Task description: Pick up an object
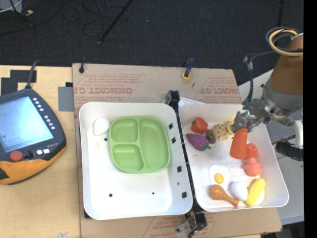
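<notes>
Here the jaws (pixel 241 125) pinch an upright orange carrot (pixel 238 143) near the right bin's (pixel 277 170) far edge.

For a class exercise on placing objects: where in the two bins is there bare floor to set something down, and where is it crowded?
Left bin: a wide bare strip below the green tray, and a narrower one above it beside the white egg. Right bin: a small patch between the grapes and fried egg. Its right side is crowded, with the orange bottle, corn and drumstick.

tray (pixel 139 145): green
bins (pixel 130 197): white
carrot (pixel 238 142): orange
grapes (pixel 197 141): purple
corn (pixel 255 191): yellow
cookie (pixel 220 132): tan, dark spots
</notes>
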### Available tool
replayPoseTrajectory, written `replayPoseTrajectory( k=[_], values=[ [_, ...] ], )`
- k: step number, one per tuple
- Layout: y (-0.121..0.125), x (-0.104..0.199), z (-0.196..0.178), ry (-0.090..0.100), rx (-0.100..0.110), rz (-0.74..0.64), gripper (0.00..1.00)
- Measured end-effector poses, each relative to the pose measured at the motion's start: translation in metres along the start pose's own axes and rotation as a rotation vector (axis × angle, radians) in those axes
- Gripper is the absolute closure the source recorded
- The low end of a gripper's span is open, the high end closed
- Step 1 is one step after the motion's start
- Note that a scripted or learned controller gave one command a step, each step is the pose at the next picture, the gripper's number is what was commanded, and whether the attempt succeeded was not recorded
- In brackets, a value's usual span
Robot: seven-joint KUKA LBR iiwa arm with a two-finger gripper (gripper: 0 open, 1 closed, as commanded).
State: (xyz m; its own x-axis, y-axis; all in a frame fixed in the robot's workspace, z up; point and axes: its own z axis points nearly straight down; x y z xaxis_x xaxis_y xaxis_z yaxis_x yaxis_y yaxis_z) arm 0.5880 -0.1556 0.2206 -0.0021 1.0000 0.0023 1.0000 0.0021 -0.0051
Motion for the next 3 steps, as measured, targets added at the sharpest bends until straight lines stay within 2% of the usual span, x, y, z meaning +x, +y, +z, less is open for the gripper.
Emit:
replayPoseTrajectory(
  k=[1, 3],
  values=[
    [-0.022, 0.049, 0.010, 0.001, 0.001, 0.000, 1.00],
    [-0.069, 0.139, -0.008, 0.001, 0.001, 0.000, 1.00]
  ],
)
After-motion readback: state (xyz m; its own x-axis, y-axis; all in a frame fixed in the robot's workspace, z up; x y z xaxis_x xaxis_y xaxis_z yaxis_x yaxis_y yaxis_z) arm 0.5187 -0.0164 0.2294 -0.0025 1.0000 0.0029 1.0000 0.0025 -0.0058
